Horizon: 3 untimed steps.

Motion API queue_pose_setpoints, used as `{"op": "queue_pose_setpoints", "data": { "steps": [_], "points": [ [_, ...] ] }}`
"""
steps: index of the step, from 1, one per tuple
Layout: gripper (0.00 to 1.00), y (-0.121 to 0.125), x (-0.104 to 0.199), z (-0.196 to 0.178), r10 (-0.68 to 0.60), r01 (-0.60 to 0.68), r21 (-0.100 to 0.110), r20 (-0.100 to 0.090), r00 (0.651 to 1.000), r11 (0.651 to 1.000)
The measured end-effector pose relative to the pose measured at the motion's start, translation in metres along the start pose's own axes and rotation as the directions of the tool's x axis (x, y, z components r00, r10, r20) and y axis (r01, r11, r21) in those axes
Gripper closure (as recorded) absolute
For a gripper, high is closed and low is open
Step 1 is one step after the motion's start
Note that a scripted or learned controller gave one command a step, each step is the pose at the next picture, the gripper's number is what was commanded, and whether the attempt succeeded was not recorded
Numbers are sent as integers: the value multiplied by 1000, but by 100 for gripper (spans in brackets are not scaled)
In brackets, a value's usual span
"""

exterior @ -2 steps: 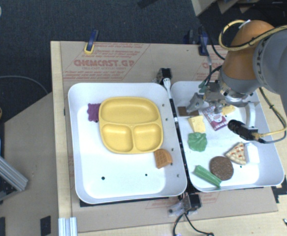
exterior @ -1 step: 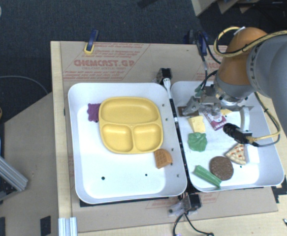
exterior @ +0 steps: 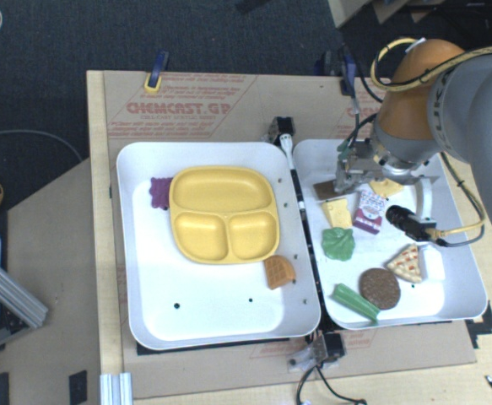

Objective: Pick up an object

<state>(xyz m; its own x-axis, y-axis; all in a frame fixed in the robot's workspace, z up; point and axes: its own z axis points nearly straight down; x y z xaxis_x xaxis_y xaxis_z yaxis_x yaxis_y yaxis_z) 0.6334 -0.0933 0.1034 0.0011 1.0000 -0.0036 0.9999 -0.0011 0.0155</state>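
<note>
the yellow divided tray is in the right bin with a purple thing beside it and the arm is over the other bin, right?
Wrong bin. The camera view shows the yellow divided tray in the left bin, with the purple thing beside it; the arm's gripper is over the right bin.

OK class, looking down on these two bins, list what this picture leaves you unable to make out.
- Hand: open or shut, blurred and dark against the right bin.
- Purple item: partly hidden behind the yellow tray.
- Small packet: print too small to read.
</note>
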Motion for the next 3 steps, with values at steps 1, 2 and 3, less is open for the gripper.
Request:
{"op": "queue_pose_setpoints", "data": {
  "steps": [1,2,3],
  "points": [
    [100,-7,-7,-52,1,-1,11,-2,1000,1000],
    [100,-10,-5,-114,-2,2,7,-2,1000,1000],
    [100,-9,-5,-122,-2,2,11,-3,1000,1000]
  ]
}}
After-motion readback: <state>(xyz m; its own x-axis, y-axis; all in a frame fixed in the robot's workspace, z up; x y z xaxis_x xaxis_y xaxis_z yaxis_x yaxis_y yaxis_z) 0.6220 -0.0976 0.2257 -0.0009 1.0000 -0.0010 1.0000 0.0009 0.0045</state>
